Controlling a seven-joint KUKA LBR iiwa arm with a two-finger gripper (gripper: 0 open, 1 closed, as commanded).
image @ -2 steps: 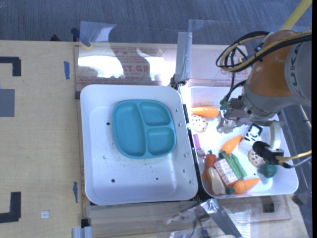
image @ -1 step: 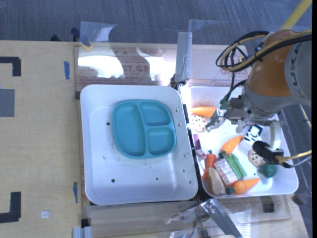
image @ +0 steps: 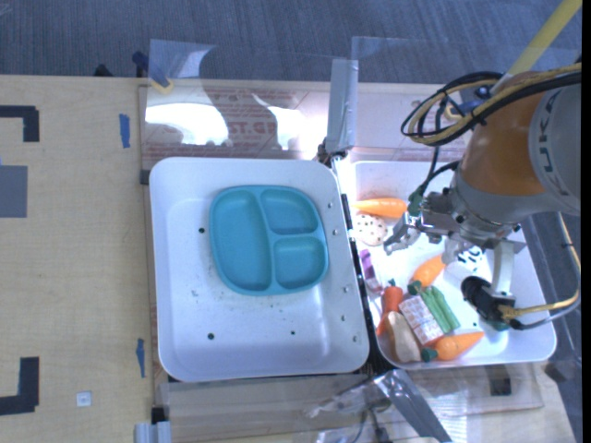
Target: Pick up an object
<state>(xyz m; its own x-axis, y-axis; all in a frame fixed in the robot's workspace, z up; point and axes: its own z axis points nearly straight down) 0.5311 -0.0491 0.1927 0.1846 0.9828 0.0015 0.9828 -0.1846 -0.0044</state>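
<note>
Orange toy carrots (image: 428,270) and other play food crowd the right bin (image: 540,340), beneath the gripper (image: 434,238); its state cannot be told. Risk: tight packing may let neighbours deflect a grasp. Left bin (image: 175,340) holds a teal plate (image: 269,239).

lighting was bright and even. strong white glare marked the clear panel (image: 199,118) behind the left bin (image: 175,275). focus was slightly soft throughout.
</note>
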